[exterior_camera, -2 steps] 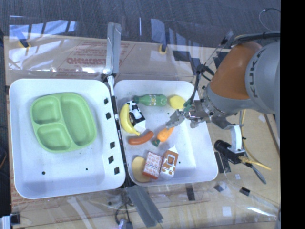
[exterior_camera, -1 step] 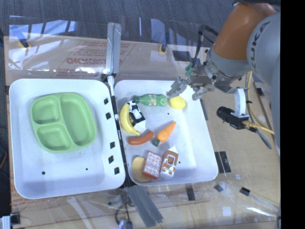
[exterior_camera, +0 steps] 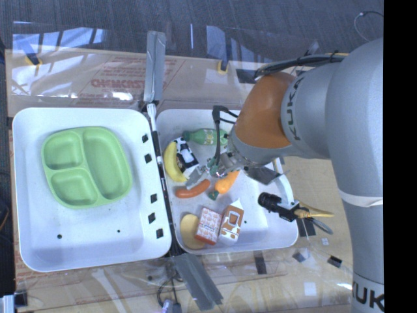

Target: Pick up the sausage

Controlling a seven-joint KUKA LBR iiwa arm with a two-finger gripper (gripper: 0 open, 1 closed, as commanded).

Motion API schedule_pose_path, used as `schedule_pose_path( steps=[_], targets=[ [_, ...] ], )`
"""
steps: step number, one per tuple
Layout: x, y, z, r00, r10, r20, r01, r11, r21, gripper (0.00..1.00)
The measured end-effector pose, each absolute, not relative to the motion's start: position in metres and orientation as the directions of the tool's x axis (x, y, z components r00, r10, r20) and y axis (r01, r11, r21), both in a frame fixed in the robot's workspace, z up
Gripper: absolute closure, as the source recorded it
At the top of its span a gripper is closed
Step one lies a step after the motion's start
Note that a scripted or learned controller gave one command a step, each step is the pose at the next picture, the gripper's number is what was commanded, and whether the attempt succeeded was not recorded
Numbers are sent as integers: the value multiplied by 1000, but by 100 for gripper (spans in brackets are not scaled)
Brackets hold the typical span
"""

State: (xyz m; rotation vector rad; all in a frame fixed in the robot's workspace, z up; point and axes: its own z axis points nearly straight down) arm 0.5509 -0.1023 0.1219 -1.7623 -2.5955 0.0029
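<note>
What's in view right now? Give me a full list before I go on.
bins: 2, white, side by side on the bench
divided plate: 1, green, in the left bin
sausage: 1, red-orange, right bin, centre-left
banana: 1, yellow, right bin, near its left wall
carrot: 1, orange, right of the sausage
bottle: 1, green, right bin, far end
small cartons: 2, red and orange print, right bin, near end
yellow round piece: 1, left of the cartons
arm: 1, grey with orange band, over the right bin
gripper: 1, just above the sausage and carrot; jaws unclear
</note>
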Motion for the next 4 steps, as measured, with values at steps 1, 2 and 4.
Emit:
schedule_pose_path(
  steps=[1, 2, 4],
  targets=[
    [577, -98, 91, -336, 942, 1, 942, 336, -2, 0],
    [527, -97, 91, -318, 948, 2, 948, 318, -4, 0],
    [589, -99, 91, -283, 959, 0, 959, 283, -4, 100]
  ],
)
